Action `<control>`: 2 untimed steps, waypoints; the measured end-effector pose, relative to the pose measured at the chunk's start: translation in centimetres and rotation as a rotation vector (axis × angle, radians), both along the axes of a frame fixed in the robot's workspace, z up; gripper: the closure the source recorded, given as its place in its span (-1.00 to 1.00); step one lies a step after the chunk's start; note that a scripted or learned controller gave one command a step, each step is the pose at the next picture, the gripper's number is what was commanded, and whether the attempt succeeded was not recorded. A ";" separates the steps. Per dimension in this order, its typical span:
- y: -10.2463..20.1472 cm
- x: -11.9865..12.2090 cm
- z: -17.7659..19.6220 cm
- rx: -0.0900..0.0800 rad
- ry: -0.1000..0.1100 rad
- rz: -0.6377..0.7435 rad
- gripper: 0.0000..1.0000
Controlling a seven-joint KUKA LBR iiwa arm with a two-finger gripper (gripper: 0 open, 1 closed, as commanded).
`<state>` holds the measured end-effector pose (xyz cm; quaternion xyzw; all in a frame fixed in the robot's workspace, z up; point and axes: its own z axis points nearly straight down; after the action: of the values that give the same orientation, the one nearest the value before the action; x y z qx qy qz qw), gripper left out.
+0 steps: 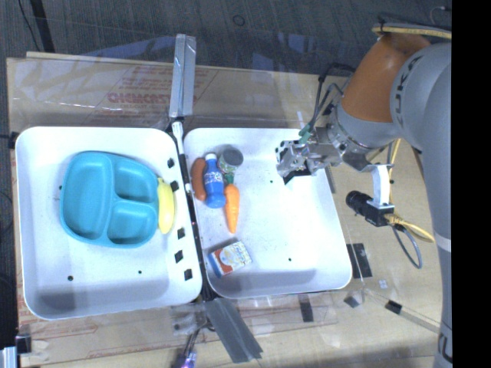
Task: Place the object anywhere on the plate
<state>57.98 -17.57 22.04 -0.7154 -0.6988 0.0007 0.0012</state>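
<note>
Camera view, looking down at a slant on a pale wooden desk (92,83) bearing two shallow white plastic bins side by side. Left bin (38,228): one sky-blue plastic plate with three compartments (107,199), nothing resting in any compartment; one yellow plastic banana (166,204) lying along the plate's right rim, touching or just beside it, apparently outside the compartments. Right bin (307,236): one orange-brown sausage-shaped toy (199,178), one small blue bottle with a white label (215,184), one grey-topped tin can (229,159) and one orange plastic carrot (232,207), all clustered near the bin's left wall and touching or nearly touching; one small printed carton, orange and blue (230,257), lying apart toward the near wall. Totals: two bins, one plate, six loose items, one in the left bin and five in the right. Grey arm with orange band (383,75) reaching in from the right, its dark two-finger pincer (294,162) poised over the upper right part of the right bin, well apart from the cluster; no item seen between its tips, and whether released or clenched cannot be told against the dark clutter of the wrist. Progress, as a judgement: placement not yet achieved, plate unloaded; which item is meant cannot be told. Remaining: grasp, carry across the divider, release over the plate.
</note>
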 end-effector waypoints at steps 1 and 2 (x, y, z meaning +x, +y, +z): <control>8.3 2.1 0.1 -0.001 0.000 -0.030 1.00; 15.9 2.8 2.5 0.000 0.001 -0.028 1.00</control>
<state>60.76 -1.72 24.49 -0.7251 -0.6886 0.0010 0.0016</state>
